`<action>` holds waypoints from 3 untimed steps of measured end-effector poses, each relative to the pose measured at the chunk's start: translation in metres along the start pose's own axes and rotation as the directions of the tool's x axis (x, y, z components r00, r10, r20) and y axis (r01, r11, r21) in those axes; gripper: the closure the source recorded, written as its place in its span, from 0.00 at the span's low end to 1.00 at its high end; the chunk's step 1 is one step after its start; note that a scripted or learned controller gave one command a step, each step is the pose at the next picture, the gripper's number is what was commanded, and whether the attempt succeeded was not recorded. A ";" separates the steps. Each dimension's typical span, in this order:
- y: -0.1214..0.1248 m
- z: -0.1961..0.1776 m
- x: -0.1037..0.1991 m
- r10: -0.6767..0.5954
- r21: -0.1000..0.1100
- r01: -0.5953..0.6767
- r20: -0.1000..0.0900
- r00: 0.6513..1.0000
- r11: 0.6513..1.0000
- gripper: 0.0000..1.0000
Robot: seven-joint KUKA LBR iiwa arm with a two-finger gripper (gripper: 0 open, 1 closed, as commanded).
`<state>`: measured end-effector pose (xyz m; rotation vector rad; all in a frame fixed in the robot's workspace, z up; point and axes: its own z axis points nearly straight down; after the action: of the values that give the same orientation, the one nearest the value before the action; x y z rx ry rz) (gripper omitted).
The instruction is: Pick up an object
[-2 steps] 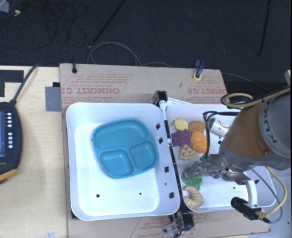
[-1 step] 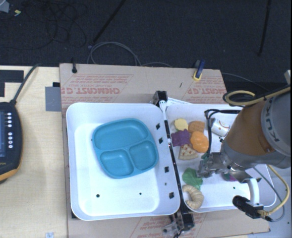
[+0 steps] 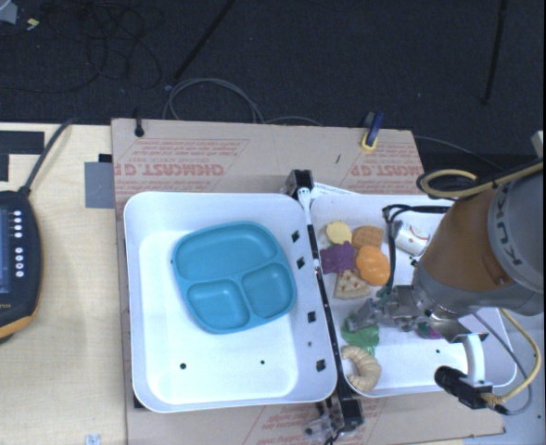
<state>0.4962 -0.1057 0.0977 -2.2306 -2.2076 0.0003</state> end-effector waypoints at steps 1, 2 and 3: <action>0.017 0.010 0.009 -0.012 0.000 0.012 -0.001 1.000 1.000 0.00; 0.018 0.000 0.007 -0.009 -0.004 0.009 0.001 1.000 1.000 1.00; 0.018 0.001 0.007 -0.007 -0.003 0.007 0.001 1.000 1.000 0.00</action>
<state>0.5139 -0.0988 0.0969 -2.2245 -2.2172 -0.0020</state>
